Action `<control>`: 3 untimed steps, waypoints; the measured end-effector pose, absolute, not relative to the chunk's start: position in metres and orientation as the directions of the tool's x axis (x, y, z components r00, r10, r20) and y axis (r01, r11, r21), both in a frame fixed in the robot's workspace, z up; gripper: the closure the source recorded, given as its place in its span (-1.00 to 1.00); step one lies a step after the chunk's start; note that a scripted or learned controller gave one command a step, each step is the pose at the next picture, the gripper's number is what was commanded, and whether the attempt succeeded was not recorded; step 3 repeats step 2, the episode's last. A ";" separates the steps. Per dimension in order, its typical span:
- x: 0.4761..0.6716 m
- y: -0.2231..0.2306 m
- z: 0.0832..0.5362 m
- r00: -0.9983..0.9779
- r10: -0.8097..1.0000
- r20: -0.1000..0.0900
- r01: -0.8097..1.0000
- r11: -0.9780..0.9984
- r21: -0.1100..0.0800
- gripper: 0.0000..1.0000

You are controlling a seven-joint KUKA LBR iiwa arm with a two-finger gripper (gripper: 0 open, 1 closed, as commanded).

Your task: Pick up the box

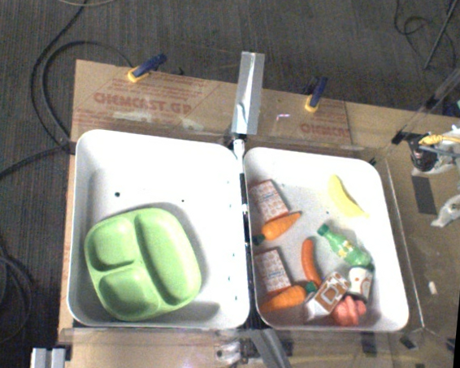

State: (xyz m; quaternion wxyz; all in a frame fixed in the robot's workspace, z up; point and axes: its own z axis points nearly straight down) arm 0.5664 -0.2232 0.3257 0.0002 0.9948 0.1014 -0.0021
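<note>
Two shallow white plastic bins are sitting side by side on a brown cardboard-covered bench [181, 104], which is held down by two yellow-and-blue clamps at its upper edge. The left bin [135, 157] is carrying a glossy lime-green divided tray [143, 263] with rounded corners and three moulded compartments, lying in the lower left of the frame.

The right bin [305, 169] is holding a clutter of small toy foods. A small rectangular cardboard box with a reddish printed face [266, 197] is lying near the bin's upper left, right against the dividing wall, with a smooth orange plastic carrot [280, 223] touching its lower end. A second, similar printed box [270, 267] is lying lower down, just above another orange carrot [286, 298]. A slim orange-red carrot [310, 261] is resting between them and a translucent green bottle [344, 247]. A curved yellow banana piece [346, 196] is sitting at the upper right, and a brown-and-white carton [329, 294] is leaning beside a pink rounded lump [349, 311] in the lower right corner.

The gripper [451, 182] appears at the far right edge, well apart from the bins; it is too small and pale to tell whether its claw is apart or together.
</note>
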 end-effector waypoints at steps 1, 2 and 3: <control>0.635 -0.207 0.153 0.971 0.238 -0.007 0.238 -0.971 -0.003 -1.00; 0.504 -0.218 0.255 0.980 0.199 -0.005 0.199 -0.980 -0.001 -1.00; 0.504 -0.218 0.255 0.980 0.199 -0.005 0.199 -0.980 -0.001 -1.00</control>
